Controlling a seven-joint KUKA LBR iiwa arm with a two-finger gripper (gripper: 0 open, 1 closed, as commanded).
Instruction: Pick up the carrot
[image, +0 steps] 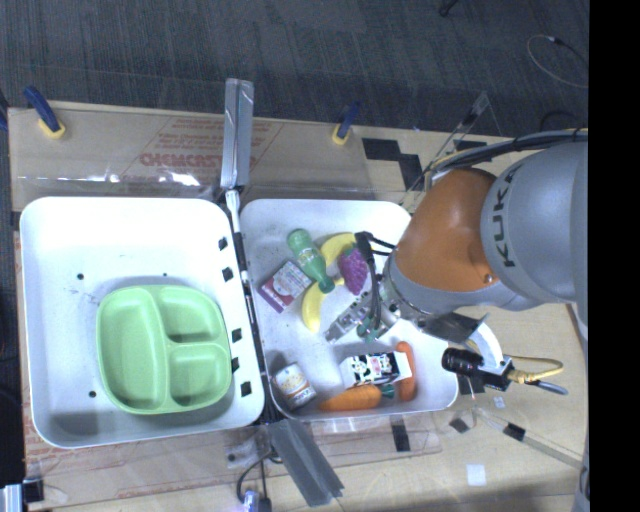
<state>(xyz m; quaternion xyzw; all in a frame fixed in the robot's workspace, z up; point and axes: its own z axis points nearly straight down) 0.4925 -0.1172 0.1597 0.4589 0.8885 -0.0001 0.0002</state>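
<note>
carrot (352, 399) sits at 6 o'clock from the gripper (366, 322), can't tell finger state; black-and-white box (375, 368) crowding it could get grabbed instead

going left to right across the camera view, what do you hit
green divided tray → small can → green bottle → purple item → gripper → arm's orange band
</note>
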